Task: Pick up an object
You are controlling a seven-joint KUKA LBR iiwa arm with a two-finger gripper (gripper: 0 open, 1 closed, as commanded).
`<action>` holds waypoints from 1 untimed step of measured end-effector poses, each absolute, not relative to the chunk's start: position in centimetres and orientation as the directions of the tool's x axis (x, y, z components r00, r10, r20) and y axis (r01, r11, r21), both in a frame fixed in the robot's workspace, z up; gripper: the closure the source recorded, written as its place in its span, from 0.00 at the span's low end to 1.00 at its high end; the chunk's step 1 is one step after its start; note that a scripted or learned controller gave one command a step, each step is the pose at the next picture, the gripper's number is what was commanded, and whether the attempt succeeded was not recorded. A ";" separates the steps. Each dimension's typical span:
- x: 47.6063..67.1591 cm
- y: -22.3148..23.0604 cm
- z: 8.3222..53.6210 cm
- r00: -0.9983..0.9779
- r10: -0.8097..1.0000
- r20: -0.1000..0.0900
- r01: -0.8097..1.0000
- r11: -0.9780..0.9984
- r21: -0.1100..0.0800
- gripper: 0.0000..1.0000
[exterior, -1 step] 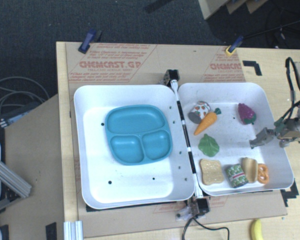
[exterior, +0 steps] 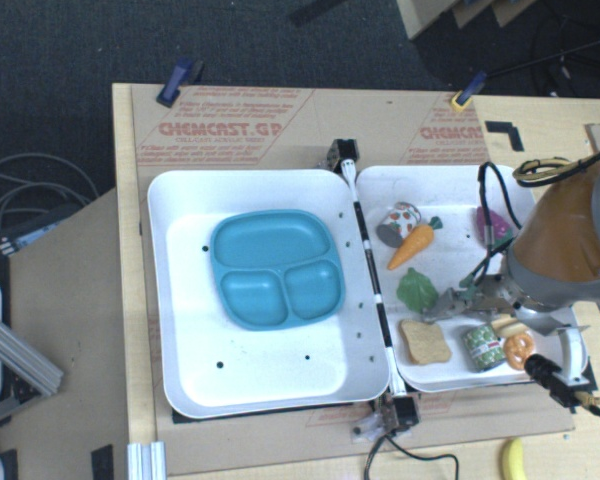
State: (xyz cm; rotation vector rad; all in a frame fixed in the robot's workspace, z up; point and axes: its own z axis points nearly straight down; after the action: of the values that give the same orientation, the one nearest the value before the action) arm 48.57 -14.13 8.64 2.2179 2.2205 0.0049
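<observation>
Carrot lies in right bin w/ a grey-white toy just above it, green piece below, bread slice and a can nr the front wall. Left bin has a blue divided plate. Gripper sits low over right bin beside the green piece; can't tell if fingers are apart or together, nothing seen between them.

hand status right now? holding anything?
Hand: cannot be told whether open or closed; it sits low in the right bin, between the green toy and the bread slice.
</observation>
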 end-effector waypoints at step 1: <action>52.2 -9.6 8.5 -0.001 1.000 0.000 1.000 0.001 0.002 0.00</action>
State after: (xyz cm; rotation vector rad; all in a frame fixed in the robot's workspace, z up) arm 52.17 -9.55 8.46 2.2190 2.2222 0.0017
